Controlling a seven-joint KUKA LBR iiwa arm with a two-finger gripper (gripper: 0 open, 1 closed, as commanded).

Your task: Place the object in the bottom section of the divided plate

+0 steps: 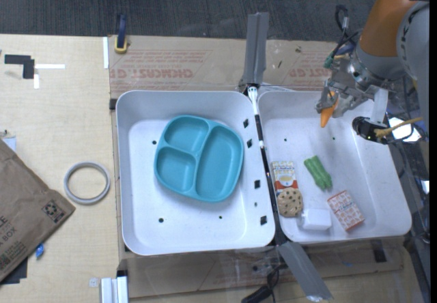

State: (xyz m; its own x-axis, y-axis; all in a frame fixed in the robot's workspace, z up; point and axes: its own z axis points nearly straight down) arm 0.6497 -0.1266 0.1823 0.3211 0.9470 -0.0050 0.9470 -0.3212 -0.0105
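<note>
Claw (332, 105) over right bin's (389, 179) far end, fingers closed on small orange carrot-like object (327, 116), hanging tip-down above bin floor; blue divided plate (199, 157) in left bin (130, 179), apart from claw; green item (317, 172) below claw.

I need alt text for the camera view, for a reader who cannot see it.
The tool holds a small orange carrot-like object above the right bin, which contains a green item and small packets. A blue divided plate lies in the left bin.
</note>
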